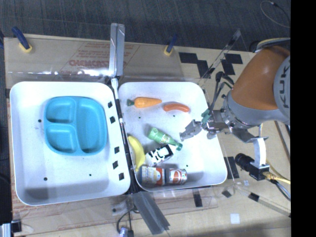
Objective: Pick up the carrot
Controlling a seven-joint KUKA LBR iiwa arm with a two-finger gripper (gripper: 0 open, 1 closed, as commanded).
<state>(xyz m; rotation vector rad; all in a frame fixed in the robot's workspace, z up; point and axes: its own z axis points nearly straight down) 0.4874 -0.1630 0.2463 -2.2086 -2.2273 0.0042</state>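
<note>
Carrot point(144, 102) well apart from fingers point(189, 131)

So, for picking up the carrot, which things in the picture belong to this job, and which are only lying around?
Belong to the job:
- carrot
- gripper

Only lying around:
- orange sausage-shaped item
- green bottle
- banana
- black and white item
- bottle lying on its side
- blue divided plate in the left bin

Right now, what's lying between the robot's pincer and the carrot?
In the camera view, an orange sausage lies between the pincer and the carrot, in the right bin.
</note>
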